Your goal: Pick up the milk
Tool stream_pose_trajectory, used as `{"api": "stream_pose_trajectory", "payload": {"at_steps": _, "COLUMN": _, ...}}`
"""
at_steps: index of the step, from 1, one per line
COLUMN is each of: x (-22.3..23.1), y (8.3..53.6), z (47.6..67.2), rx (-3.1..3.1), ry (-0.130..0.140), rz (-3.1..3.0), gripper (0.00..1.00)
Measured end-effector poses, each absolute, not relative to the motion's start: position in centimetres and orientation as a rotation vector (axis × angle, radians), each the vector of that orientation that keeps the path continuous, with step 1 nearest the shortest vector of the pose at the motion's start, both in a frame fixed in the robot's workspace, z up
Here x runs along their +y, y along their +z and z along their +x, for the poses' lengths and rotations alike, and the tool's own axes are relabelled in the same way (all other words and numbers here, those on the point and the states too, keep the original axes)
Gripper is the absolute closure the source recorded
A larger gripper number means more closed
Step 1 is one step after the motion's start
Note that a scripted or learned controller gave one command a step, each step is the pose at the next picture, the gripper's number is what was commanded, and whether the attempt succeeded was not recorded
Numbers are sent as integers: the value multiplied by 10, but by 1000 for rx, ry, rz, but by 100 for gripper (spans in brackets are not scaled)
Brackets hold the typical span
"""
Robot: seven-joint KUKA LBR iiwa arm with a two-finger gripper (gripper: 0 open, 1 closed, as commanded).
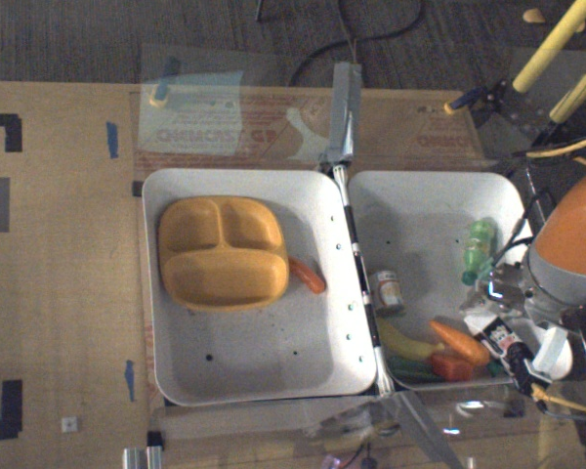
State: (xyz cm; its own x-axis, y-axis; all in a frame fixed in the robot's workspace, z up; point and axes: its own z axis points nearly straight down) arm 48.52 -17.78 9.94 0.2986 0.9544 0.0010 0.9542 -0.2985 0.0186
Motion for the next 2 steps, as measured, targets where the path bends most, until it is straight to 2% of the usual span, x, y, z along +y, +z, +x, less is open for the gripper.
{"api": "stream_pose_trajectory", "payload": {"at_steps": 1, "x": -215, "y": 89, "z": 483, "rx": 2189, "ry": 10, "rz": 2240, "gripper": 100}}
{"api": "stream_pose_trajectory", "payload": {"at_steps": 2, "x": -172, "y": 89, "z": 483, "rx": 2526, "ry": 5, "rz": 1844, "gripper": 100}}
